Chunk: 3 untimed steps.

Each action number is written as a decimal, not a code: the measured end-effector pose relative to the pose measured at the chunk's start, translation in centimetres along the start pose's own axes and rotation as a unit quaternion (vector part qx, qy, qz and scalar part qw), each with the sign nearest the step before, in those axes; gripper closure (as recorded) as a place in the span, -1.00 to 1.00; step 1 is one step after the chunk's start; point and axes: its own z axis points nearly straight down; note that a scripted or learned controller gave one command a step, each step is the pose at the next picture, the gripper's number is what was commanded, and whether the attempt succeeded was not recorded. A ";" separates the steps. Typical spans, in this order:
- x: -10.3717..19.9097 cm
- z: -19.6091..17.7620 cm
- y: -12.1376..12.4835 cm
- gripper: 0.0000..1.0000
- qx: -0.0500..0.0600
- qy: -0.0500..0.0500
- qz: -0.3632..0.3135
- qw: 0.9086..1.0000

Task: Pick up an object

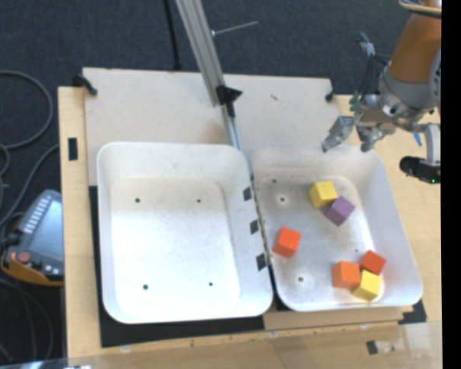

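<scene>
Blocks, six of them, all lie in the right bin [384,177], none is lifted, so the pick is not yet done. The hand [352,138] hangs above the far rim of that bin, near its right corner, w/ two fingers [334,137] spread apart and nothing between them. From this I judge the task is at approach stage: descent, closing and lift are all left.

Nearest to the hand are the yellow block [322,193] and the purple block [339,211], touching each other at a corner, approx. mid-bin. The orange block [287,241] sits alone near the left wall, w/ free floor on most sides; probably the easiest one for fingers to go around. At the near right corner three are packed together: orange cube [345,274], red block [373,262], yellow cube [367,284], close to the wall, so little room there for a finger.

The left bin [177,229] is beside, sharing the middle edge. A metal pole [203,44] leans over the desk [154,102] behind the bins, well apart from the hand.
</scene>
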 end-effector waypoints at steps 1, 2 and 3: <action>0.4 13.4 0.1 -1.00 0.002 0.001 0.001 1.000; 3.8 13.1 -4.2 -1.00 0.000 0.001 0.004 1.000; 3.5 12.0 -4.0 1.00 -0.004 0.001 0.005 1.000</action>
